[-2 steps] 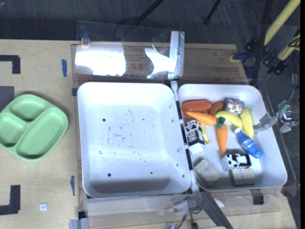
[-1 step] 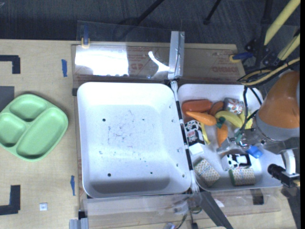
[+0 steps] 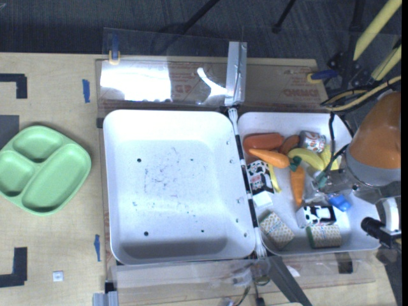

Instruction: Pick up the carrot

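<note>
In the right bin (image 3: pixel 357 246) lie two orange carrot-like pieces. One tapered piece (image 3: pixel 268 157) lies crosswise below a red sausage (image 3: pixel 262 139). The other, the carrot (image 3: pixel 298 189), points toward the front, with a green cap at its far end. My gripper (image 3: pixel 322 183) hangs just right of this second piece, close to it or touching; I cannot tell which. Nothing shows as lifted. The grey arm with its orange band (image 3: pixel 382 139) covers the bin's right side.
Around the carrot lie a yellow banana (image 3: pixel 313 159), a small can (image 3: pixel 312 138), two black-and-white cow-patterned pieces (image 3: pixel 257 174) (image 3: pixel 319 214), a blue piece (image 3: pixel 341 203) and two sponge-like blocks (image 3: pixel 276 227) (image 3: pixel 325 234). The left bin (image 3: pixel 121 126) adjoins. A green divided plate (image 3: pixel 42 168) sits far left.
</note>
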You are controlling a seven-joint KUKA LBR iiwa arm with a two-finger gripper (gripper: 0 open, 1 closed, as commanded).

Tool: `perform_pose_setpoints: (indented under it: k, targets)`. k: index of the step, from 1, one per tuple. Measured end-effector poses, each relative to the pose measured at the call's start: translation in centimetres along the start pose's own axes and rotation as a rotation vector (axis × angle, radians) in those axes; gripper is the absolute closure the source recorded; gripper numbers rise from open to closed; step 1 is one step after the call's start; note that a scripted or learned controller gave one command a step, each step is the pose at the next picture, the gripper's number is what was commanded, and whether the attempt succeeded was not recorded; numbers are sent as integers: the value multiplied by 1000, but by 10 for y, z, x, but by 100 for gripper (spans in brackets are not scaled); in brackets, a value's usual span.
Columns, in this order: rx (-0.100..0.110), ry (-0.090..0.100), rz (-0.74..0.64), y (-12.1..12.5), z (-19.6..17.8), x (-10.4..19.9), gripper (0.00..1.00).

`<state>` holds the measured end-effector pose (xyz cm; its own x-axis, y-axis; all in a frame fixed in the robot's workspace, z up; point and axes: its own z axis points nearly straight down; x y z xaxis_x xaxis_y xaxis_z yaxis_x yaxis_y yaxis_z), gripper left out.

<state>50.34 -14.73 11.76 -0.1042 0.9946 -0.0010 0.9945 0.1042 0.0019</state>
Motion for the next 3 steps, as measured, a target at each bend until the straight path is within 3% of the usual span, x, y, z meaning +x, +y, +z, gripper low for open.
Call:
perform_pose_setpoints:
  k: [1, 2, 3]
  targets:
    - [0, 0, 0, 0, 0, 0, 0]
    - [-2, 2, -80, 33, 31, -14, 0]
    - [-8, -1, -78, 35, 20, -15, 100]
